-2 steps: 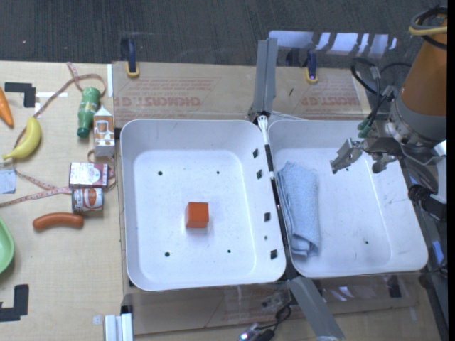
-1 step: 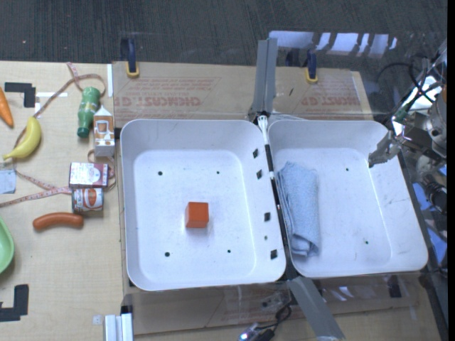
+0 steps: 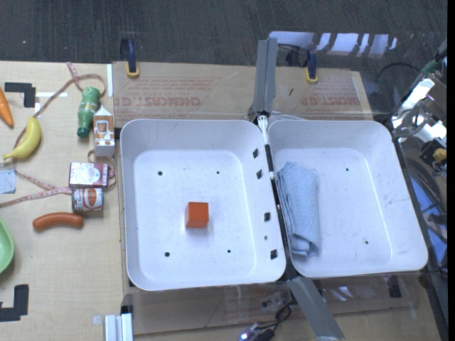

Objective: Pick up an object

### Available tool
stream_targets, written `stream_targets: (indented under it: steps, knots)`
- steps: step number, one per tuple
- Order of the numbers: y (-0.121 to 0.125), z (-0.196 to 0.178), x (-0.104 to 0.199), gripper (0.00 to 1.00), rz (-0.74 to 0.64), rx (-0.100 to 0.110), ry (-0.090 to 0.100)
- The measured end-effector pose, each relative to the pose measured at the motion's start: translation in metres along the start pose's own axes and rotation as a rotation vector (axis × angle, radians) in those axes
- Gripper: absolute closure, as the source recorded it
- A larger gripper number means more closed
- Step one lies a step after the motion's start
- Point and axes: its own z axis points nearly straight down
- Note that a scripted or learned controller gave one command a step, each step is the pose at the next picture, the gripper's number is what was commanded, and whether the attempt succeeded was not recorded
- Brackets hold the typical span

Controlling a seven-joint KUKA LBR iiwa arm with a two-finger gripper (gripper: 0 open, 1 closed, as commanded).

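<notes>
Cardboard (image 3: 170, 91) reads "CHEMCAT'S GP".

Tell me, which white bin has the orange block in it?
The left bin. The orange block sits near its middle; the right bin holds a folded grey cloth.

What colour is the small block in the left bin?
Orange-red; the block shows best in the camera view, lying near the bin's middle.

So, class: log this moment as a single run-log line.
left bin: orange block | right bin: folded grey cloth | block: untouched
</notes>
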Motion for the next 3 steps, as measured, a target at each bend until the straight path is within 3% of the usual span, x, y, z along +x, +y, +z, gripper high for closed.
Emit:
stream_targets:
  steps: [1,2,3]
  knots:
    - [0.067,0.064,-0.031,0.0,0.492,0.004,-0.003]
    - [0.067,0.057,-0.031,1.0,0.487,0.007,-0.008]
    - [0.029,0.047,0.032,1.0,0.454,0.003,-0.001]
